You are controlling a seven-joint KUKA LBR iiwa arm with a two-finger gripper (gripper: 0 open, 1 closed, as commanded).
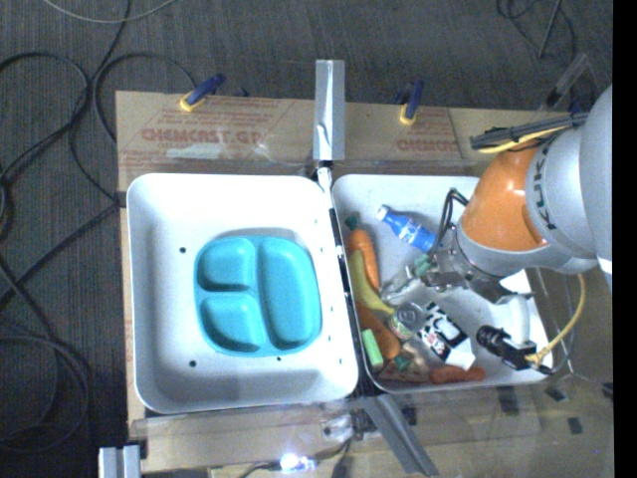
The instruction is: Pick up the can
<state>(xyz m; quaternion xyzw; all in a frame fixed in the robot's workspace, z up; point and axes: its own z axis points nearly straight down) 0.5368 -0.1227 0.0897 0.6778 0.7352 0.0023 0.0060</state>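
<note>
Approach step: the grey, orange-banded arm's two-finger gripper [416,285] hangs low in the right white bin [438,185], over a jumble of toy produce. What may be the can, a small round silvery top [407,317], lies just below it among the orange carrot [364,257] and yellow banana [365,292]. The view does not settle how the gripper is set; the next move calls for centring and descending over the can.

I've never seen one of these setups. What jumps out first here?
The bright blue divided plate lies alone in the left bin. In the right bin, the grey arm with its orange band reaches down over a crowded heap: a carrot, a banana and a small blue bottle.
</note>
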